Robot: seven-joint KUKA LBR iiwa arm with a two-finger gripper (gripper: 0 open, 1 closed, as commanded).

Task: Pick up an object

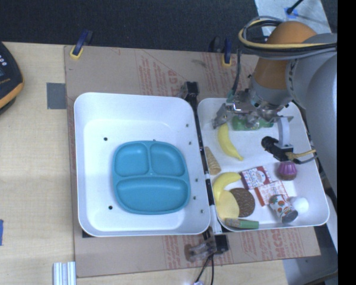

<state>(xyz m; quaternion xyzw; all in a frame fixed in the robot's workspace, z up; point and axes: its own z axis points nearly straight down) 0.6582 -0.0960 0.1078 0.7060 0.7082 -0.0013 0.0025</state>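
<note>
Glossy white right bin (320,215) holds curved yellow banana (228,143).

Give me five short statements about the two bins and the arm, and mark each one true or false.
1. The blue divided plate lies in the left bin. True.
2. The banana lies on the blue divided plate. False: it lies in the right bin, near the gripper.
3. The gripper is over the far end of the right bin. True.
4. The purple object sits in the left bin. False: it is in the right bin, near that bin's right wall.
5. The yellow handheld device rests inside a bin. False: it lies on the bench, left of both bins.
</note>
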